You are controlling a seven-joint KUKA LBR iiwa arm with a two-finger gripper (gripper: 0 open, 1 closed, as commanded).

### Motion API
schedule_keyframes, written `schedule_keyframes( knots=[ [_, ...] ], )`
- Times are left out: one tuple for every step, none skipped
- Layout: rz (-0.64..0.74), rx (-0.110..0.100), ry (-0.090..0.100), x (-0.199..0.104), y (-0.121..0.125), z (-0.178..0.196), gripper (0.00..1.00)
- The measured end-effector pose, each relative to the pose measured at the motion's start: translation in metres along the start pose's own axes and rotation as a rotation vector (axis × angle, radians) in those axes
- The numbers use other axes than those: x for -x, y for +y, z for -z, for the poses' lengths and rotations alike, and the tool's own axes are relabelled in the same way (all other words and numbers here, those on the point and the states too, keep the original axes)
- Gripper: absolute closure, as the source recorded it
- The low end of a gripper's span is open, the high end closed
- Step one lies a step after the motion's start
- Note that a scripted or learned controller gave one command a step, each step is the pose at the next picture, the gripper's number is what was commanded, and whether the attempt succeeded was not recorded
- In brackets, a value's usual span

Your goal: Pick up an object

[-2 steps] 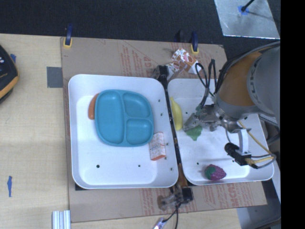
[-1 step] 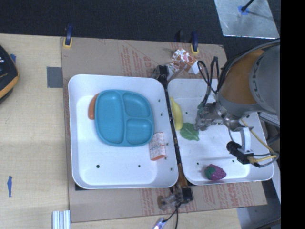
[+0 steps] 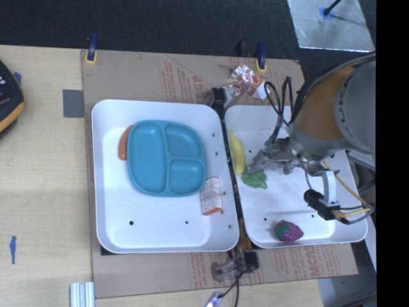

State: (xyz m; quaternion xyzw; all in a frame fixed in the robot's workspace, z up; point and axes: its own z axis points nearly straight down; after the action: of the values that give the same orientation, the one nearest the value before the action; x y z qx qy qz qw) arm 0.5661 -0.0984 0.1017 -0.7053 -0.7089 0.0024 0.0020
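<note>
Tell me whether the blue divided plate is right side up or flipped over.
Right side up: the blue divided plate lies flat in the left bin, its three compartments facing the camera.

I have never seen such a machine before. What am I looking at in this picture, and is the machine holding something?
This is one picture from a camera fixed above a workbench, looking down at a slant. The big grey and orange shape on the right is a robot arm. At its end is a gripper, a small two-finger hand, low over the right white bin. The gripper is right beside a green item and a yellow item. I cannot tell whether its tip touches either one, so I would not say it holds anything.

Further down in the same bin lies a purple item.

The left white bin holds a blue divided plate. An orange item peeks out from the plate's left edge, and a small packet lies at its lower right.
</note>
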Motion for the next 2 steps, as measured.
schedule_keyframes(
  knots=[
    [-0.003,0.004,0.001,0.021,-0.049,0.077,0.00],
    [-0.003,0.005,-0.001,0.114,-0.041,0.156,0.00]
  ],
)
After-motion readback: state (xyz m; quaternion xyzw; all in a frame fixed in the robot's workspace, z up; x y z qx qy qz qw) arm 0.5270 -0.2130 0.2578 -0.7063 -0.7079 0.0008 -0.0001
